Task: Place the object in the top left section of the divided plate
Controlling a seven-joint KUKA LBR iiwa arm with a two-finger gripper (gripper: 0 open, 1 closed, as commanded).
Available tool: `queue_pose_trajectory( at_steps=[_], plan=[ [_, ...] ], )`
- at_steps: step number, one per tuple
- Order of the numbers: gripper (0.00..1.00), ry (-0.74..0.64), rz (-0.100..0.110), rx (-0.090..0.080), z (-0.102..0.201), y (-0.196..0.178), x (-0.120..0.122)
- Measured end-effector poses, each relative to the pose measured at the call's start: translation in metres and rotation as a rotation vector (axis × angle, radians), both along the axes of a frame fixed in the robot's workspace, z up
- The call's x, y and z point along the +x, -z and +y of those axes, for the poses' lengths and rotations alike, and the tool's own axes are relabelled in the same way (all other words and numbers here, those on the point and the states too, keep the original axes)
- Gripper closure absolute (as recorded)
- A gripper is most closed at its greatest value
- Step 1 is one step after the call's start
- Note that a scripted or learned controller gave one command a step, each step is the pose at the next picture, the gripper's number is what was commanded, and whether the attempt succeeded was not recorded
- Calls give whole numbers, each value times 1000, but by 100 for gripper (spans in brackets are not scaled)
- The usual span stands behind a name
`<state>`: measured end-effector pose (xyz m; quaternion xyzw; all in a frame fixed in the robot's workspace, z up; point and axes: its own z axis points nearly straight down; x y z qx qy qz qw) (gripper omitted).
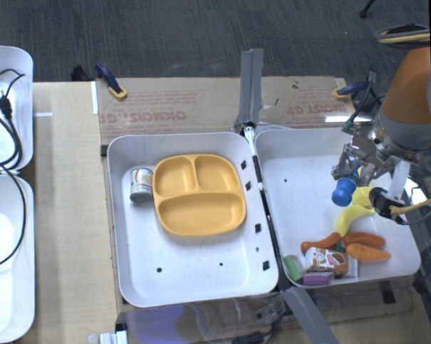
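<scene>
I see a small blue object (pixel 342 193), rounded like a ball, in the right bin (pixel 302 199), sitting at the tip of the gripper (pixel 349 175); it sits right at the fingertips, but I cannot tell whether the fingers actually pinch it or merely touch it, and I cannot tell how they stand. Just at five o'clock from the blue object lies a yellow banana-shaped toy (pixel 354 216), touching or nearly touching it. Further toward six o'clock the bin's lower edge holds a cluster: an orange carrot-like piece (pixel 366 251), another orange-red piece (pixel 323 243) to its nine o'clock, a small printed box (pixel 326 260), a green item (pixel 292 267) and a purple block (pixel 318 277), all crowded together. The arm (pixel 410 98), grey with its orange band, comes in from three o'clock above the right bin. Across the divider, at nine o'clock from the gripper and well apart from it, the yellow divided plate (pixel 199 193) lies in the left bin (pixel 134 264), toward that bin's upper half, with two smaller sections along its twelve o'clock side and one long section below. A small tin can (pixel 140 184) lies on its side just beside the plate's nine o'clock rim. Brown cardboard (pixel 177 109) lies beyond the bins at twelve o'clock.
</scene>
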<state>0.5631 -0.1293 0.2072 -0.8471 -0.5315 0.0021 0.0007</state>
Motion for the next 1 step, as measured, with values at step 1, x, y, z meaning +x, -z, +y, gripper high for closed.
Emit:
queue_pose_trajectory(
  at_steps=[1],
  plan=[
    [100, 266, 0, -1, 75, 17, 26]
  ],
)
